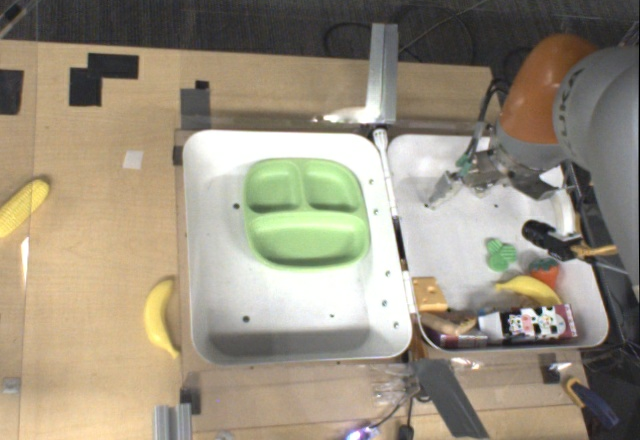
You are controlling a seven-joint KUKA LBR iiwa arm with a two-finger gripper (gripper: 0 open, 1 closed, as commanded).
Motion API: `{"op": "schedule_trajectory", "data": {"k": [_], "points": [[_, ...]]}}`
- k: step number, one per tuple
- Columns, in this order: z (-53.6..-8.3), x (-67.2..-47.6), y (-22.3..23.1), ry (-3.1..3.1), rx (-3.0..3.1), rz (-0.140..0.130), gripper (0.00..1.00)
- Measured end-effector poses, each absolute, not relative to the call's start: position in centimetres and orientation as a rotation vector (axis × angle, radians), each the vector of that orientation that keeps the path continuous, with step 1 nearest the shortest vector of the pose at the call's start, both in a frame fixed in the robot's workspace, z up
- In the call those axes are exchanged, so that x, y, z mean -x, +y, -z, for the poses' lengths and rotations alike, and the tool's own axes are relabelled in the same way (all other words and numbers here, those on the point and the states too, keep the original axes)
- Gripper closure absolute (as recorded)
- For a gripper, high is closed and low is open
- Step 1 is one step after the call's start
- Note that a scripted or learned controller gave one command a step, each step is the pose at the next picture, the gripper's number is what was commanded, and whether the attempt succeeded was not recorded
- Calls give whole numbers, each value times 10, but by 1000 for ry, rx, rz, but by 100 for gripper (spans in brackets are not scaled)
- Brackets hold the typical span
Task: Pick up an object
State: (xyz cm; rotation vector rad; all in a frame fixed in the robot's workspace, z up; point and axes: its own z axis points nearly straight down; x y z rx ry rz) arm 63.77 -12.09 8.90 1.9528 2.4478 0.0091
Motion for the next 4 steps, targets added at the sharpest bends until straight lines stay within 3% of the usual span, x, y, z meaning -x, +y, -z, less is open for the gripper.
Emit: {"op": "schedule_trajectory", "data": {"k": [1, 2, 3, 4], "points": [[-211, -667, -122, 2435, -1972, -8, 0], [-96, -608, -131, 2393, -2026, -6, 0], [-91, -532, -161, 2339, -2080, -10, 0], [-129, -503, -178, 2224, -2226, -16, 0]]}}
